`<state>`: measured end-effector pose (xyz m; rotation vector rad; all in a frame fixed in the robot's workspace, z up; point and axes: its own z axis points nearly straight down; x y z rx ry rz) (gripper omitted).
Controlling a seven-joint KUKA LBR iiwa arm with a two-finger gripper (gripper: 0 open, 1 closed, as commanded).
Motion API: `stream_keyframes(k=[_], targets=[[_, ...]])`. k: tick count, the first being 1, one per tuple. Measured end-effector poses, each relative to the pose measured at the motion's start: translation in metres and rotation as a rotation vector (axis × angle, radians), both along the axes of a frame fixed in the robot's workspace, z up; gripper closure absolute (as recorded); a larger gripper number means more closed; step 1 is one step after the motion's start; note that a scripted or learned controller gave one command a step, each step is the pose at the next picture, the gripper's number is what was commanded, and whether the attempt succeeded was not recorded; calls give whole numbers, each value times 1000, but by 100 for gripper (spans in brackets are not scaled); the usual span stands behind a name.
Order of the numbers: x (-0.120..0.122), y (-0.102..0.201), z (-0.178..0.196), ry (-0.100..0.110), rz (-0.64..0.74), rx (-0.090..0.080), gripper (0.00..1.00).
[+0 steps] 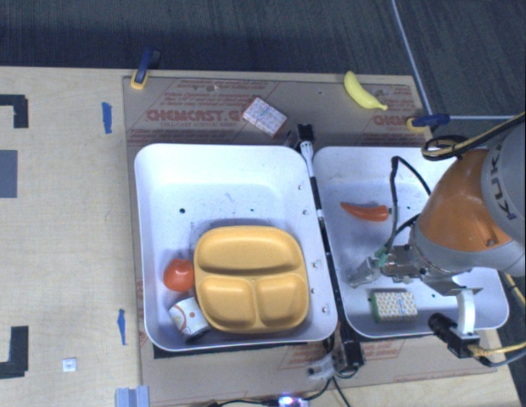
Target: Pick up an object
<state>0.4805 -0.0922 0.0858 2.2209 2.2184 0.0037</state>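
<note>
Two white bins (153, 227), one yellow tray (250, 276), one red pepper (365, 212), one banana (363, 91), one sponge (393, 304)

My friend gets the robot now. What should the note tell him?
Gripper: low in the right bin; nothing seen between its fingers.
Right bin: red chili pepper toward the far side, small green-and-white block near the front, beside the gripper.
Left bin: yellow divided tray, orange ball, small can.
Done: nothing lifted.
Left: grab one object and raise it.

Glossy yellow plastic tray (249, 276); smooth white bins (157, 227).
</note>
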Motion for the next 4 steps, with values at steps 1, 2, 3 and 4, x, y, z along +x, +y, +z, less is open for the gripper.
stream_keyframes(k=[1, 2, 3, 4], targets=[[18, -1, 0, 3, 1, 0, 0], [0, -1, 0, -1, 1, 0, 0], [0, -1, 0, -1, 1, 0, 0], [0, -3, 0, -1, 2, 0, 0]])
